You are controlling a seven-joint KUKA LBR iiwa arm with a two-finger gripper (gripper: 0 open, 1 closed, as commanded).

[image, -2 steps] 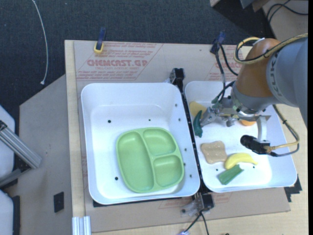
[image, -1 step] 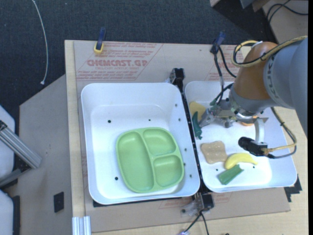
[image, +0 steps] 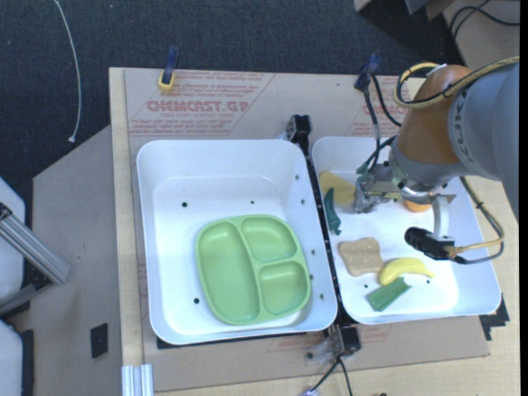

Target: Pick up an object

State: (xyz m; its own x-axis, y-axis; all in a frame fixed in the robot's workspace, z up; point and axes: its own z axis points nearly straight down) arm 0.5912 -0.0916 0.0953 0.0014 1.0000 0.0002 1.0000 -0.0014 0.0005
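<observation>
Gripper (image: 373, 195) sits low in the right bin (image: 474, 299), near its left wall; jaw state cannot be told. Toast (image: 360, 255), banana (image: 406, 268) and green block (image: 387, 294) lie apart below it. Green tray (image: 250, 267) occupies the left bin (image: 157, 246).

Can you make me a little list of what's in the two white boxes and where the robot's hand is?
left bin: green plate with three sections
right bin: tan cracker, yellow banana, green block, teal stick, something yellow, something orange
gripper: low in the right bin, near its far left corner
held: nothing seen between its fingers
</observation>
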